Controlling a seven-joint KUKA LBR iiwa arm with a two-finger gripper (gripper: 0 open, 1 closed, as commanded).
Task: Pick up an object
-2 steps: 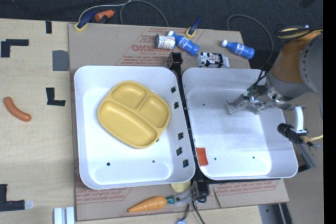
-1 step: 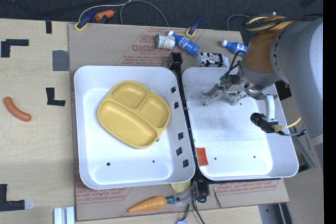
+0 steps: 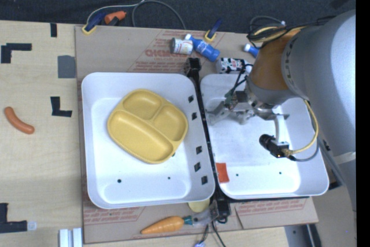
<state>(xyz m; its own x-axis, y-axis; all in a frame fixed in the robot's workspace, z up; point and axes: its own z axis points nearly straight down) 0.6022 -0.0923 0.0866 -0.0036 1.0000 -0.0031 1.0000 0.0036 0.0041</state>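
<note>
Two shallow white bins [image 3: 98, 142] sat side by side on the bench. Low in the right bin hung the grey gripper [image 3: 231, 110]; I could not tell its state. A yellow plastic divided plate [image 3: 147, 124] lay in the left bin, across the middle wall from it.

Red print we cannot read

We see red lettering on the cardboard sheet [image 3: 151, 54] under the bins, above the left bin [image 3: 92, 124], but it lies reversed and too blurred for us to make out. The small bottle's [image 3: 182, 45] label is likewise too small to read.
</note>
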